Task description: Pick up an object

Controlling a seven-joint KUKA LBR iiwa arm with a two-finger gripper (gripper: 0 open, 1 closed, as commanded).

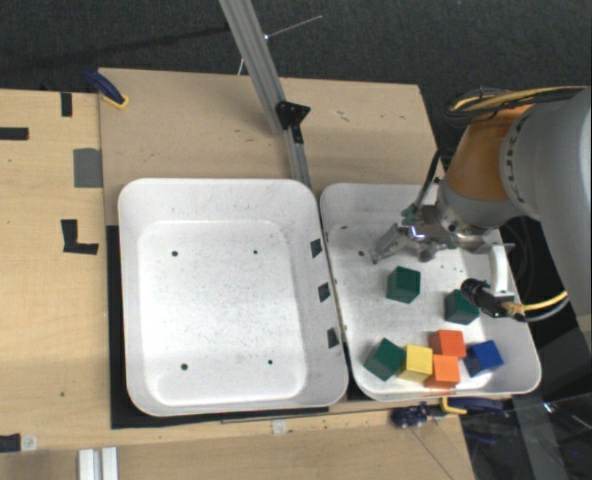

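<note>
Camera view: right bin (361,208) holds seven coloured blocks (403,284).

Arm reaches in low, jaws (404,244) spread (nothing between)

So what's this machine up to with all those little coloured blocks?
A grey robot arm reaches in over the right-hand white bin, trying to pick up one of the blocks. Its claw hangs spread open above the bin floor with nothing between the fingers. The nearest piece is a dark green block just below it. Other blocks, green, yellow, orange and blue, sit clustered at the bin's near edge.
</note>
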